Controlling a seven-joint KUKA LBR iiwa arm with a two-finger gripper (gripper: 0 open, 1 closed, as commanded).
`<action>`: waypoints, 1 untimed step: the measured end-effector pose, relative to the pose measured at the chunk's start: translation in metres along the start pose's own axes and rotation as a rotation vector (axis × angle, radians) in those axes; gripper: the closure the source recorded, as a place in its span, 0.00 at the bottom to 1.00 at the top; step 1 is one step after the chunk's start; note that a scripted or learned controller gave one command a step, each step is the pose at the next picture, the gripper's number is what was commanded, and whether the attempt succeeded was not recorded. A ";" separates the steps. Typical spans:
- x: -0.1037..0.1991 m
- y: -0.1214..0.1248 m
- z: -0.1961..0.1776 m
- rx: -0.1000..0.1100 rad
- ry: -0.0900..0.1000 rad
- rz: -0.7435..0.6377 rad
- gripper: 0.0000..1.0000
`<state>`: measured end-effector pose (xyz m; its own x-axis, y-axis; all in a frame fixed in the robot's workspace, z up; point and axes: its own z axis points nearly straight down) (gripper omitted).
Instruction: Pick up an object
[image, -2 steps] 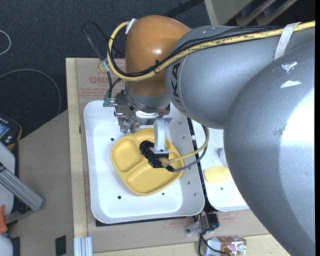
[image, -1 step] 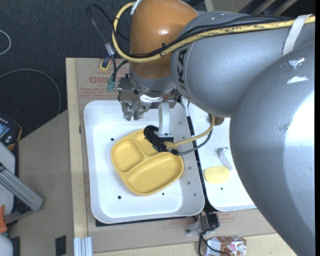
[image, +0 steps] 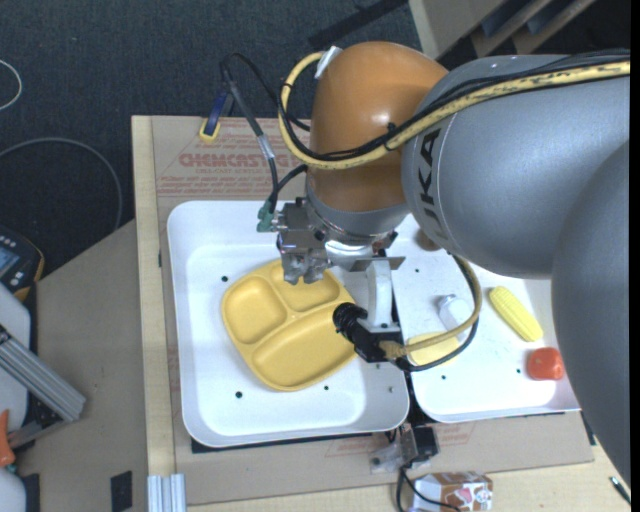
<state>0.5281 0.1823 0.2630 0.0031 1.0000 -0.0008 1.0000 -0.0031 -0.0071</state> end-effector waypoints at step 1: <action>-0.090 -0.033 -0.073 -0.015 0.000 0.006 1.00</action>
